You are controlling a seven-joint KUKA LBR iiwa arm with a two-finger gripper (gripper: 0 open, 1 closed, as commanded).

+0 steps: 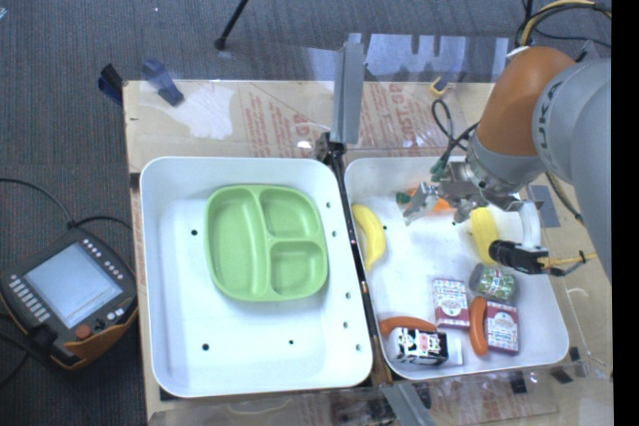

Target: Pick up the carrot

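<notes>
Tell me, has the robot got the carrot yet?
Not that I can tell. Done: the arm has reached into the right bin, and its gripper is low beside a small orange piece, probably the carrot. In hand: a grasp try, though no grip shows. Left: grabbing it and lifting it clear of the bin.

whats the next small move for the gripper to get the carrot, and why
Probably a short descent straight onto the carrot, then closing. The gripper sits at the far end of the right bin, right over the small orange piece, which lies apart from the banana. Whether the carrot is already between the fingers cannot be told.
</notes>
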